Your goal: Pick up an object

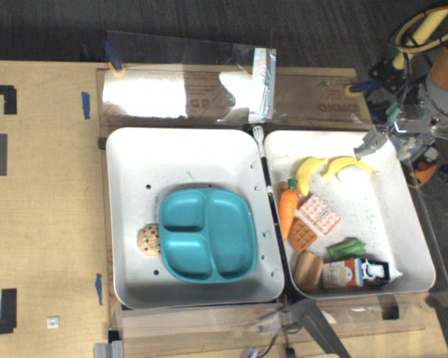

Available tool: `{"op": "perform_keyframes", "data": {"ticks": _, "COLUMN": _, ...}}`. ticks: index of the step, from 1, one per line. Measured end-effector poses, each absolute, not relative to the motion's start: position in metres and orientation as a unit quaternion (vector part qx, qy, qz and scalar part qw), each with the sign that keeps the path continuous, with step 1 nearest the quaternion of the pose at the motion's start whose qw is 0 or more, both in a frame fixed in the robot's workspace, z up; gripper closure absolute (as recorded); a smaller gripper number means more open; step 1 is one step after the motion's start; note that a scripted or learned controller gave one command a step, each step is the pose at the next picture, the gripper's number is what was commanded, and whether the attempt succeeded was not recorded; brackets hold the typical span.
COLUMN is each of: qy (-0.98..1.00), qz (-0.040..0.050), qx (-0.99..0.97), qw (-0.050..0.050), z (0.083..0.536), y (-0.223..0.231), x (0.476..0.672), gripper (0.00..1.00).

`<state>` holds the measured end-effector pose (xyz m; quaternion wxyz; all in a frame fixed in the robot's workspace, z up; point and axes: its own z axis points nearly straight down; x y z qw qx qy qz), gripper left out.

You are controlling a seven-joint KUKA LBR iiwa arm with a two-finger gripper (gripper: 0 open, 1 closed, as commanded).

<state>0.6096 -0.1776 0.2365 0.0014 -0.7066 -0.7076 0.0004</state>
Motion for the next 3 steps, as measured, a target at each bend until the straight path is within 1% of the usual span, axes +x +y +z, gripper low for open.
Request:
{"op": "perform_keyframes", "data": {"ticks": 1, "qy": -0.738, "qz": 0.0021, "qx": -0.675, "qw": 0.004, "z": 0.127, "y": -0.141, "x": 0.584, "gripper": 0.00}}
{"op": "perform_keyframes", "data": {"ticks": 2, "qy": -0.781, "qz": -0.0003, "qx": -0.625, "qw": -0.001, "z": 0.086, "y": -0.119, "x": 0.640, "gripper": 0.00}}
{"op": "perform_keyframes", "data": {"ticks": 3, "qy": -0.763, "qz": -0.0016, "qx": -0.647, "qw": -0.002, "z": 0.087, "y": -0.107, "x": 0.528, "gripper": 0.00}}
